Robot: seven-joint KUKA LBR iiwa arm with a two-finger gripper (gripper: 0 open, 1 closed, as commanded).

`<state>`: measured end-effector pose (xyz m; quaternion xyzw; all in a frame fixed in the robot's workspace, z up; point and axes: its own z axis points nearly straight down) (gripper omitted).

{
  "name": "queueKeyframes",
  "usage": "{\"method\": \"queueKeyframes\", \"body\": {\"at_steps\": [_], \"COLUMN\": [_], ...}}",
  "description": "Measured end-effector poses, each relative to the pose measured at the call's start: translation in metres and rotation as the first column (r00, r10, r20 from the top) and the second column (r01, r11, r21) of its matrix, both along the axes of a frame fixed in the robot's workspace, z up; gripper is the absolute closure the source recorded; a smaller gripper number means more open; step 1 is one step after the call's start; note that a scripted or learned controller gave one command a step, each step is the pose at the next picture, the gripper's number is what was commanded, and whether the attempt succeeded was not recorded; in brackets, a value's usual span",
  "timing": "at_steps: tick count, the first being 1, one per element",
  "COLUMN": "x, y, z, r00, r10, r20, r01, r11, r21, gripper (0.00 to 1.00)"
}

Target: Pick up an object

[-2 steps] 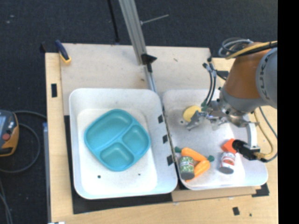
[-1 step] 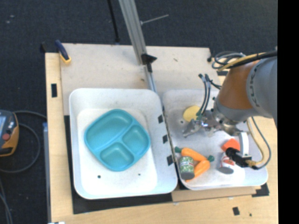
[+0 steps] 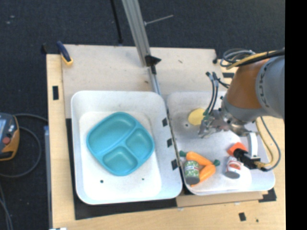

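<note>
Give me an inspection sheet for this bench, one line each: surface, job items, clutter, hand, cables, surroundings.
Surface: wooden bench bearing two white bins side by side.
Job's things: in the right bin, a yellow object, carrots, a small green can touching them, and a red and white item.
Clutter: teal divided plate in the left bin; blue-handled tool at the bench's far left corner.
Hand: hand low over the right bin beside the yellow object; grip unclear.
Cables: hoses looping at the arm's wrist; black cord on the floor.
Surroundings: dark carpet; metal rail.
</note>
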<state>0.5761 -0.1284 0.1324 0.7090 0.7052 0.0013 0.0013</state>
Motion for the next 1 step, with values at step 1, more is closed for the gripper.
{"method": "queueKeyframes", "body": {"at_steps": [1], "x": [0.0063], "y": [-0.0011], "z": [0.0634], "r00": [1.000], "r10": [0.008], "r20": [0.003], "r01": [-0.008], "r11": [1.000], "r21": [-0.002], "gripper": [1.00]}}
